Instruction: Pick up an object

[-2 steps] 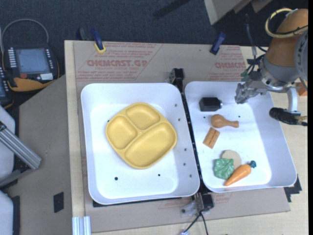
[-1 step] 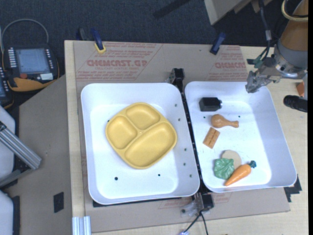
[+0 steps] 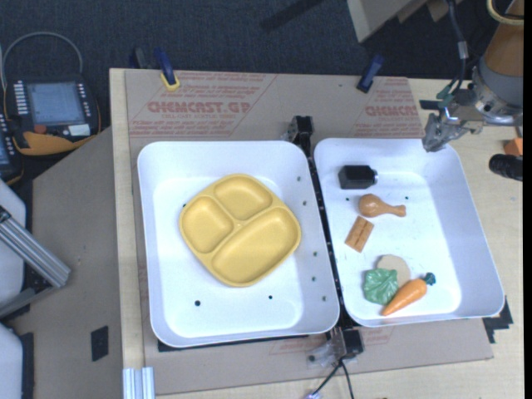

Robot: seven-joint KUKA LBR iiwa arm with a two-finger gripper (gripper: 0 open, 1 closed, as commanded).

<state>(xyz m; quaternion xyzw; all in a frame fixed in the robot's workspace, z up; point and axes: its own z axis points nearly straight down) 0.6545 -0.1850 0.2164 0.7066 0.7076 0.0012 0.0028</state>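
Observation:
The right bin (image 3: 465,223) holds a black block (image 3: 357,175), a tan chicken drumstick (image 3: 381,208), a brown cracker piece (image 3: 359,234), a beige round disc (image 3: 393,266), a green leafy piece (image 3: 380,286) and an orange carrot (image 3: 406,296). My gripper (image 3: 438,135) hangs over the bin's far right corner, well away from all of these objects. Nothing shows between its fingers.
A yellow divided plate (image 3: 240,228) lies in the left bin (image 3: 158,189). Both bins rest on a cardboard sheet (image 3: 249,106), with blue clamps (image 3: 169,67) at its far edge. A teach pendant (image 3: 51,110) sits off to the left.

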